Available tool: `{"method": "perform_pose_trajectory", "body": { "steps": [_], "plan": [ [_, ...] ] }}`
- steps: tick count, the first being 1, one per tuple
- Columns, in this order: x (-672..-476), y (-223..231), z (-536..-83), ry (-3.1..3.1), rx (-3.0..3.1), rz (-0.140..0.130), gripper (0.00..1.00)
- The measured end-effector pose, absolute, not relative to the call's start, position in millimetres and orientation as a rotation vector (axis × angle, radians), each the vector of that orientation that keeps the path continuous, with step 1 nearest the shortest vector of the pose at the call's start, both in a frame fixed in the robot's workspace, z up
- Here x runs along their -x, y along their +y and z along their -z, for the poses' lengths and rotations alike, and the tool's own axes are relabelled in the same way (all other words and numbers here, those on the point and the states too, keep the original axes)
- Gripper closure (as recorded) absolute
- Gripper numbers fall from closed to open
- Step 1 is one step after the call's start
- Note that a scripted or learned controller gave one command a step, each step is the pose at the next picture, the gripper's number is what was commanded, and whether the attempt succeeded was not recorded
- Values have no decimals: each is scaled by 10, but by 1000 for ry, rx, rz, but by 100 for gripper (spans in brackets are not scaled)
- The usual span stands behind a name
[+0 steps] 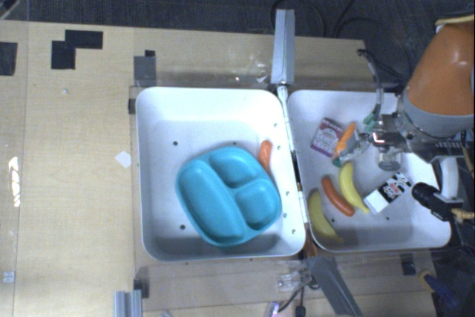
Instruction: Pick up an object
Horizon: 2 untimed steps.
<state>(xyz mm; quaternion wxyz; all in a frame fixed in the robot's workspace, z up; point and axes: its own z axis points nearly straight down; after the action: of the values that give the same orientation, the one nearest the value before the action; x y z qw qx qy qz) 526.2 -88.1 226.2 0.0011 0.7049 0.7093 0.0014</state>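
A KUKA arm's gripper point(369, 131) hangs over the right bin point(427, 237), low above the toys but with nothing lifted clear; whether its fingers are spread or pressed together cannot be told from this slanted overhead view, as the wrist hardware blurs into the clutter beneath it.

The pick appears not yet made. Every object rests on a bin floor, and the likeliest target, judging by position, is the small orange piece point(346, 139) lying just beside the fingertips on their left. It is a slim wedge whose long axis runs from upper right to lower left, its narrow end pointing down toward the bin's near wall.

Just left of that sits a purple packet point(325, 137). Below the fingers, toward the camera, lie a yellow banana point(352, 188) curving top to bottom, an orange sausage point(338, 196) angled beside it, and a second yellowish banana point(320, 215) against the dividing wall. A white tag-like block point(389, 191) rests below and right of the fingers.

Well apart, in the left bin point(159, 159), a blue divided plate point(228, 194) and a carrot-like orange stick point(266, 155) lie untouched.

Closing, gripping and lifting all remain to be done.
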Motion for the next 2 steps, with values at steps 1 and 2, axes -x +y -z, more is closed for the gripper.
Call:
{"method": "perform_pose_trajectory", "body": {
  "steps": [1, 2],
  "plan": [
    [-5468, -873, -896, 2164, -2263, -16, 0],
    [-5491, -852, -1012, 2166, -2258, -24, 100]
  ]
}}
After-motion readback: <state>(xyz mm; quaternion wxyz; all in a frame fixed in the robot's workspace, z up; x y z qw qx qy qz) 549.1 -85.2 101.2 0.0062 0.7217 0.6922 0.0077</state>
